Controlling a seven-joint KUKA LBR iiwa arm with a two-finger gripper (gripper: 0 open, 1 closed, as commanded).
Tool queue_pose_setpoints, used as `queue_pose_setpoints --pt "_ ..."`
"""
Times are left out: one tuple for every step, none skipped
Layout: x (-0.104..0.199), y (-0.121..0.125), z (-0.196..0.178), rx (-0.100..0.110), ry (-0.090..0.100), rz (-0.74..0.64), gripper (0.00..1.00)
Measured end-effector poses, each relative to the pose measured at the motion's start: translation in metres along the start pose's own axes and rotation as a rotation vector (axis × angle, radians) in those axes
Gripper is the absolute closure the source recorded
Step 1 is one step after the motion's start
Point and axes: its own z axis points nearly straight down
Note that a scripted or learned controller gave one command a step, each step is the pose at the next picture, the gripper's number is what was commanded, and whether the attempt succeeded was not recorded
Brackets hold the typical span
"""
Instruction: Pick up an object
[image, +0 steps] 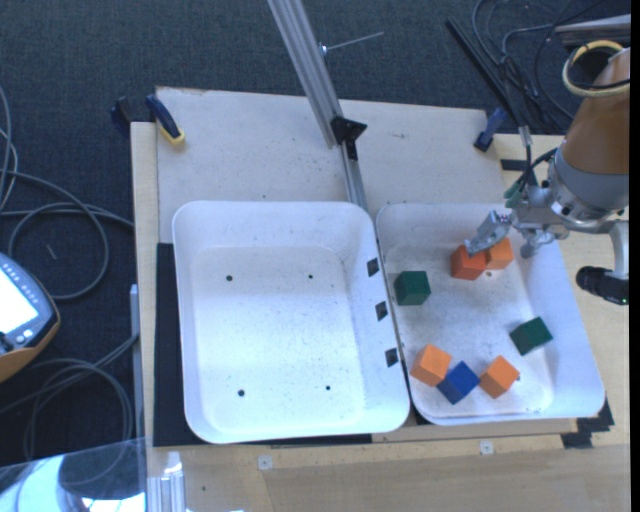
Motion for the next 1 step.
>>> queue_pose_setpoints --pt "-0.0017 -0.0156 -0.0455 -0.006 -0.003 0.001 0.00"
